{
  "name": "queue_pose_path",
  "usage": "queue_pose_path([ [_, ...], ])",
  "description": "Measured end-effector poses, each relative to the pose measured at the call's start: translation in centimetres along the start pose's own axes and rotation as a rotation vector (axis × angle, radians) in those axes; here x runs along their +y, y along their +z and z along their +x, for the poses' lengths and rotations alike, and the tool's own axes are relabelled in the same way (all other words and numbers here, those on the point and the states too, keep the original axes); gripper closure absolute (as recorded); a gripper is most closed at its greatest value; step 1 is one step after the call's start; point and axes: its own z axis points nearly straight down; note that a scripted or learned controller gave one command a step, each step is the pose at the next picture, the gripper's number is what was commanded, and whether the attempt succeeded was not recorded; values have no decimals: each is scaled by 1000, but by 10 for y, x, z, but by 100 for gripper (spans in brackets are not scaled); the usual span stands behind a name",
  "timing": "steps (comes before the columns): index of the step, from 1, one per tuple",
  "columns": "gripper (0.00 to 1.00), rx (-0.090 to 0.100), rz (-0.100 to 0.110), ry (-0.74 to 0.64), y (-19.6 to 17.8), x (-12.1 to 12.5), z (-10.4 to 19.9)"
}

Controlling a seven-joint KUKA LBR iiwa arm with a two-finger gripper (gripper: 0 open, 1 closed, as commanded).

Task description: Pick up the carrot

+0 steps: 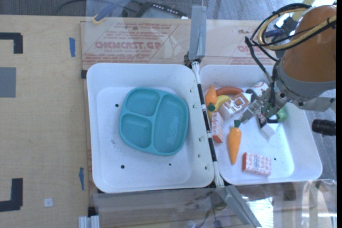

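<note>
The carrot (234, 143) lay ungrasped in the right bin (299, 168), right of centre frame. The gripper (258, 110) hovered up-right of it; its state could not be determined. Pickup remained outstanding.

Premises present as a robotics laboratory or test cell, not a domestic setting. A grey industrial arm (307, 69) with an orange band and bundled cables reaches in from the right over two white bins (101, 131) fixed side by side on a plywood tabletop (43, 115). Black and blue tape markers sit on the left; grey carpet and loose cables lie beyond.
</note>
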Motion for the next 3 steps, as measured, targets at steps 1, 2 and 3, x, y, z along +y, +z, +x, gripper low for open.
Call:
queue_pose_path([
  [1,0,1,1,1,0,-1,0],
  [2,0,2,2,-173,82,-58,-12],
  [3,0,1,0,-153,141,-30,-46],
])
